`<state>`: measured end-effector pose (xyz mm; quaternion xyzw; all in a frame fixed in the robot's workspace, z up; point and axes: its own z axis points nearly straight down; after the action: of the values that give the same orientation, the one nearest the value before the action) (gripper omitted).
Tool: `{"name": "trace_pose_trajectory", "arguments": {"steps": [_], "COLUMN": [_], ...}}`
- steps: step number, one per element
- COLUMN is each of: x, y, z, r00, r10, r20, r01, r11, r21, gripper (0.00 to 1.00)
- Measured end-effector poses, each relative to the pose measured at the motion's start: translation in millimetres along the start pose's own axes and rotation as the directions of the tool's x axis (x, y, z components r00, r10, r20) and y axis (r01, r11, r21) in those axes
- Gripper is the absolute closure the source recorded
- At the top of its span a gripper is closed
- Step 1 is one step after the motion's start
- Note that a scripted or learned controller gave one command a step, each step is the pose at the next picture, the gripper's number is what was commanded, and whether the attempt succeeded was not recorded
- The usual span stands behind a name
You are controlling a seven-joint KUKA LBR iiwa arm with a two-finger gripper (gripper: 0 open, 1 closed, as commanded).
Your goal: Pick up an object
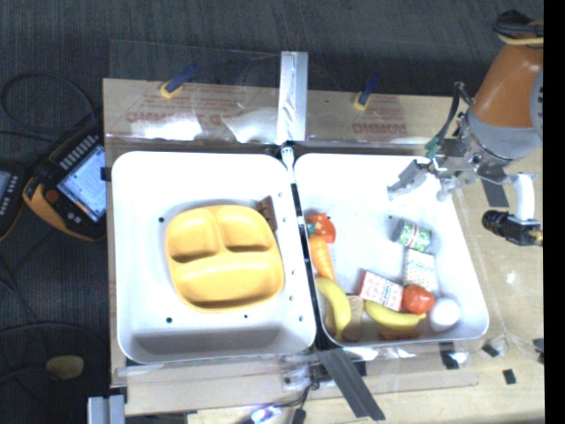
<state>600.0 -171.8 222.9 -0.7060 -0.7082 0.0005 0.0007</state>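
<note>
My gripper point(425, 180) hangs over the back right part of the right bin point(353, 179), with its fingers spread apart and only white bin floor between them. It holds nothing. Below it in the bin lie a green can point(413, 235) and a white and red carton point(420, 268). Along the front are a red and white box point(380, 288), a banana point(389, 315), a red fruit point(418, 299) and a white egg point(444, 313). By the left wall sit a tomato point(321, 228), a carrot point(322, 257) and a second banana point(334, 306).
The left bin point(141, 184) holds a yellow divided plate point(224, 254) with a small brown item point(265, 208) at its back right corner. A handheld controller point(75, 185) lies on the floor to the left. Clear plastic sheeting point(207, 104) covers the bench behind the bins.
</note>
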Motion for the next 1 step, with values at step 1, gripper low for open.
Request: {"name": "trace_pose_trajectory", "arguments": {"steps": [1], "x": [-39.3], "y": [-23.1], "z": [105.3], "r00": [0.998], "r10": [-0.065], "r20": [0.0], "r01": [0.065], "r11": [0.998], "r21": [0.001], "gripper": [0.0]}}
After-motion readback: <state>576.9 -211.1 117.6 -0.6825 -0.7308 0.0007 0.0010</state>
